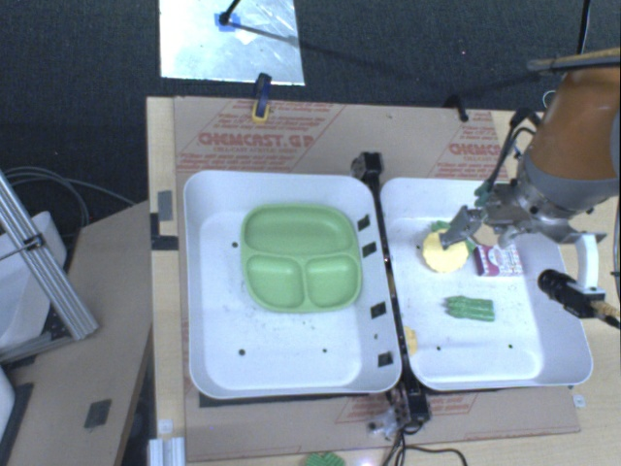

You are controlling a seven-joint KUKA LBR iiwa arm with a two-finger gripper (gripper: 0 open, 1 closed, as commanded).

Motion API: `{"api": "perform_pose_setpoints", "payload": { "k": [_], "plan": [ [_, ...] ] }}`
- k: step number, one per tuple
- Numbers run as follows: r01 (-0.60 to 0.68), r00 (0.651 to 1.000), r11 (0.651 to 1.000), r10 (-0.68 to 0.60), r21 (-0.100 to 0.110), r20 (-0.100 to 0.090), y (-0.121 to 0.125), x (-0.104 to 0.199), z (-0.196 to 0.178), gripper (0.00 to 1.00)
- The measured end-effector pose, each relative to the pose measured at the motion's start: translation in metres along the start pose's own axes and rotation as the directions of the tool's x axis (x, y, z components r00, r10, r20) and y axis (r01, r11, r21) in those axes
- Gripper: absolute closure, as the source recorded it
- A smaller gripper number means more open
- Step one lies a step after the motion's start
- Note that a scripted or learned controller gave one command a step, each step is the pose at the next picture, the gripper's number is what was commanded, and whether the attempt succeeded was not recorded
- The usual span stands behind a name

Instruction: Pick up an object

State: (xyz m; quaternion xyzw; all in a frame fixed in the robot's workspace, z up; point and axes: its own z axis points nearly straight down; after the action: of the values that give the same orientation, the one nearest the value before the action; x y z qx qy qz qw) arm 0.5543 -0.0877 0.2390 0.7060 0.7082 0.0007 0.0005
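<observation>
Camera view: both bins are being viewed from above at a slant.
Gripper (464, 229): is being held low in the right bin (558, 357); finger state cannot be told.
Yellow object (442, 254): is lying just below the gripper, apparently touching it.
Pink packet (497, 260): is lying just to the right.
Green object (471, 308): is lying well below, apart.
Green tray (301, 258): is sitting in the left bin (218, 357).
Risk: the yellow object is likely being nudged rather than gripped; the packet being caught too is possible.
Count: two bins, one tray, three loose objects.

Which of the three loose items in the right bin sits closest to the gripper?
The round yellow piece: it lies right under the gripper, while the pink-and-white packet and green ridged piece lie farther off.
</observation>
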Motion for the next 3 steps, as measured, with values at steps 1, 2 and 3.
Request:
{"api": "perform_pose_setpoints", "payload": {
  "k": [1,2,3],
  "plan": [
    [-0.004,1.0,1.0,0.004,-0.002,0.004,0.062,-0.06,0.034,0.0],
    [-0.005,1.0,1.0,0.005,-0.011,0.008,0.028,-0.111,0.155,0.0],
    [0.001,1.0,1.0,-0.001,-0.01,0.005,0.043,-0.113,0.149,0.0]
  ]
}}
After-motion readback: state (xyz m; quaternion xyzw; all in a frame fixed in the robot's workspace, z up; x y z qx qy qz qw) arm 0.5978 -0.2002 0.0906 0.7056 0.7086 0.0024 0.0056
